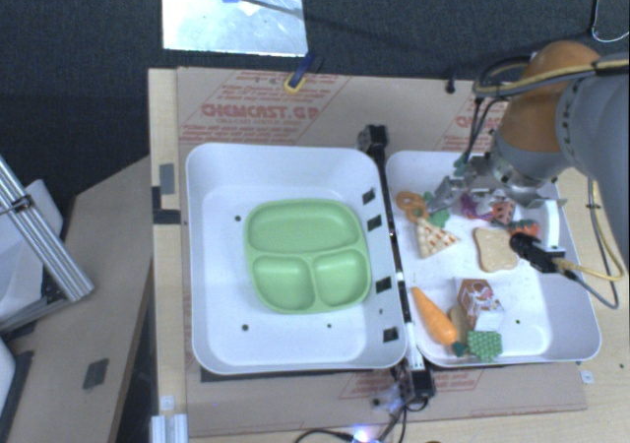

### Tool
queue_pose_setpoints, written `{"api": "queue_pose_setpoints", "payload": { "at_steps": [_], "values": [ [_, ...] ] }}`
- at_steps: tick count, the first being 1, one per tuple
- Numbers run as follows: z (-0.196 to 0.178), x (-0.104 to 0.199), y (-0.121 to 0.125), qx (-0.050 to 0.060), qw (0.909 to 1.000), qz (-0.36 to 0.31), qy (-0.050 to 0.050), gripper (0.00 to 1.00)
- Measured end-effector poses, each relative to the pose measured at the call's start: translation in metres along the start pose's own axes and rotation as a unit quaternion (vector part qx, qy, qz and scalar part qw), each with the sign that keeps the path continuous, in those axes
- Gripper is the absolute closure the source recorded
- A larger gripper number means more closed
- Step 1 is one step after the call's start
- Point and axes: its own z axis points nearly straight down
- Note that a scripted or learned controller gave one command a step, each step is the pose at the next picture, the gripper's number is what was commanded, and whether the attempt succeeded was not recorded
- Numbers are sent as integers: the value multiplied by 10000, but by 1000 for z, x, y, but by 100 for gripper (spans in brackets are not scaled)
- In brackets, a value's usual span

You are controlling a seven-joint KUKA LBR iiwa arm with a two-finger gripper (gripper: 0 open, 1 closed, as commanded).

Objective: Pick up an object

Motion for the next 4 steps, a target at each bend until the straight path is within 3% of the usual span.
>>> {"api": "queue_pose_setpoints", "payload": {
  "at_steps": [1, 2, 4],
  "values": [
    [30, 1, 3, -38, 10000, 7, 1, 0],
    [17, 0, 4, -59, 10000, 5, -3, 100],
    [-97, 9, 11, -44, 10000, -17, -7, 100]
  ]
}}
